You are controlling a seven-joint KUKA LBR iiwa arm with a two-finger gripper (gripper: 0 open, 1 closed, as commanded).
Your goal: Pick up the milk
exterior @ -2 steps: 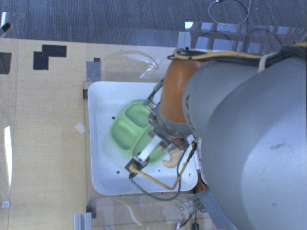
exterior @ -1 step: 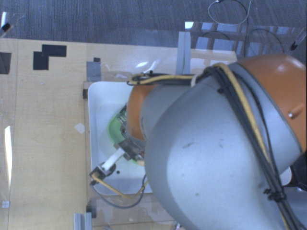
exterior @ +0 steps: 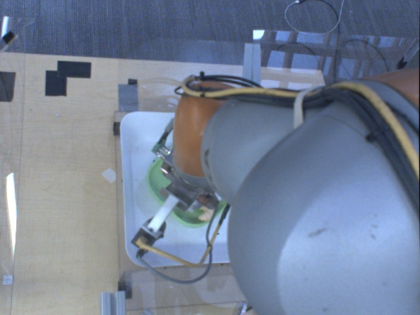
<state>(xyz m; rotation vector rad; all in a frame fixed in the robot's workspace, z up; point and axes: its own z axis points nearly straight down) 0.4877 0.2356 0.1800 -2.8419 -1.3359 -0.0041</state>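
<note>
Bench (exterior: 59, 176) of pale wood fills the left half of the camera view, with blue-grey carpet (exterior: 131, 12) beyond its far edge. Black angular marks (exterior: 65, 76) sit on the wood near the far left corner, and a small pale tag (exterior: 109, 174) lies on the bench just left of the bin. White bin (exterior: 134, 176): its left wall and near-left corner are visible, and the rest is covered by the arm. A grey metal bracket (exterior: 129, 96) stands at the bin's far-left corner and another (exterior: 113, 300) sits on the bench edge below the near-left corner. Arm (exterior: 315, 195): the grey housing is very close to the lens and takes up the whole right and lower right of the view. It reaches in over the bin, with the orange band (exterior: 190, 136) above the bin's far half. Gripper (exterior: 189, 199) points down into the bin directly below the band, over the bin's middle. Whether it is spread or closed cannot be told, because the wrist blocks the line of sight. A green round object (exterior: 157, 179) lies on the bin floor under the gripper, with part of its left and near rim showing. Whether gripper and object are in contact cannot be judged. Milk: its position cannot be told, since the arm hides most of the bin. Thin cable loops (exterior: 314, 15) hang over the carpet at upper right.
</note>
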